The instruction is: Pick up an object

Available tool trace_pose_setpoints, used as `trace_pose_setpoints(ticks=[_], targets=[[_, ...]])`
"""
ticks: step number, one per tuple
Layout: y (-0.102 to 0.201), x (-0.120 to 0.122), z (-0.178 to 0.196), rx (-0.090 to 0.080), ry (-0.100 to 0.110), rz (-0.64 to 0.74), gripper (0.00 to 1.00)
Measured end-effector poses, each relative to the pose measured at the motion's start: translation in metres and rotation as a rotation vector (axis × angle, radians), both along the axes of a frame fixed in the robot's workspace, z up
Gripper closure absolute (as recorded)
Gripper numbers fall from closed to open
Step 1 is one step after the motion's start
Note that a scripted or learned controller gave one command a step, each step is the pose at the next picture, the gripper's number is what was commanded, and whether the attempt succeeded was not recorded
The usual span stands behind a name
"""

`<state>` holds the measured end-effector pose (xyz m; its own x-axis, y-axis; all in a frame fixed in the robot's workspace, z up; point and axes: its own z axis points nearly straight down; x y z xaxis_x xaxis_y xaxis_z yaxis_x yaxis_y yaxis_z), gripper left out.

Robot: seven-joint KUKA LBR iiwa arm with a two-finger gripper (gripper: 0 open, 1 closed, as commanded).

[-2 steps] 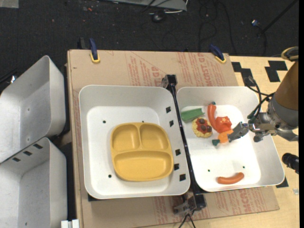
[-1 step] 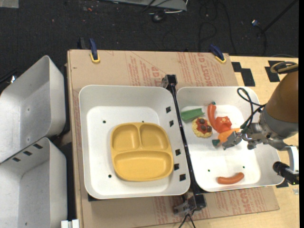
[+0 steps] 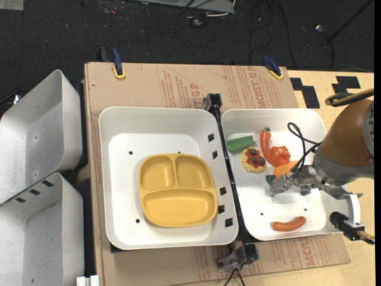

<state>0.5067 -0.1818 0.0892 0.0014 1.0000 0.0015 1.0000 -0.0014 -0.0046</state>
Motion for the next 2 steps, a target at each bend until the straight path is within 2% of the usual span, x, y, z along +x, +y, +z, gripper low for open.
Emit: trace_pose_setpoints(ticks=[1, 2], targets=[[0.000, 0.001, 0.013, -0.001, -0.005, -0.001, 1.00], [0.001, 0.010, 0.073, -0.003, -0.009, 0.005, 1.00]])
